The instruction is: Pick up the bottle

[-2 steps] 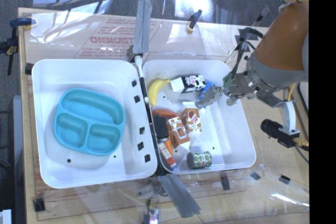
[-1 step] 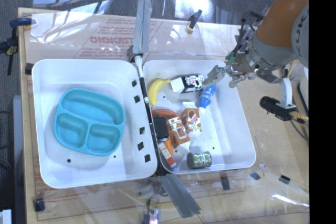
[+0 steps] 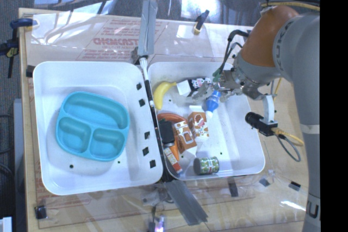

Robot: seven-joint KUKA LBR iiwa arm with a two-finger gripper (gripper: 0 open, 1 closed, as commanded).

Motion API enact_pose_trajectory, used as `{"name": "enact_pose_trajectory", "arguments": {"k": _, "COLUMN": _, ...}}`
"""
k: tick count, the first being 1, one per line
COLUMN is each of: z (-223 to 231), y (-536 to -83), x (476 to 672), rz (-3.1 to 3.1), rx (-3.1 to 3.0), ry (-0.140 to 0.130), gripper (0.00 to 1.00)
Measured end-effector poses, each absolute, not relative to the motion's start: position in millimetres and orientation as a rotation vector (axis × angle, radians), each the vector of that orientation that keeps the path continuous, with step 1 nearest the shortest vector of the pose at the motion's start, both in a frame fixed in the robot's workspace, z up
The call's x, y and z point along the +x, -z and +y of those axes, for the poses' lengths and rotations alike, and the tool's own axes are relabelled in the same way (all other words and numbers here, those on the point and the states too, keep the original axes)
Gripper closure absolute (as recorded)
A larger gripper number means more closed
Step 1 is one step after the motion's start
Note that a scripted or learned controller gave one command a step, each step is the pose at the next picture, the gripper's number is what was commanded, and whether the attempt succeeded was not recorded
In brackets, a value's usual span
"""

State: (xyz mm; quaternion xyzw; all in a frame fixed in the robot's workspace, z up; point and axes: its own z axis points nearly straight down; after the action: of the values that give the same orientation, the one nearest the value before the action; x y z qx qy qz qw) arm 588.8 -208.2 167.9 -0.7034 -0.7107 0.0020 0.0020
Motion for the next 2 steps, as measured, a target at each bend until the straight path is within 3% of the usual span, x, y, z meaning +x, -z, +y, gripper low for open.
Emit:
{"name": "enact_pose_trajectory", "arguments": {"k": 1, "z": -208, "y": -91, "x": 626.3, "rz": -2.22, "rx": -2.219, "ry": -0.004, "gripper": 0.0}}
{"name": "enact_pose_trajectory", "arguments": {"k": 2, "z": -210, "y": -153, "x": 581.5, "rz": -2.503, "rx": -1.895, "ry": -0.001, "gripper": 0.0}}
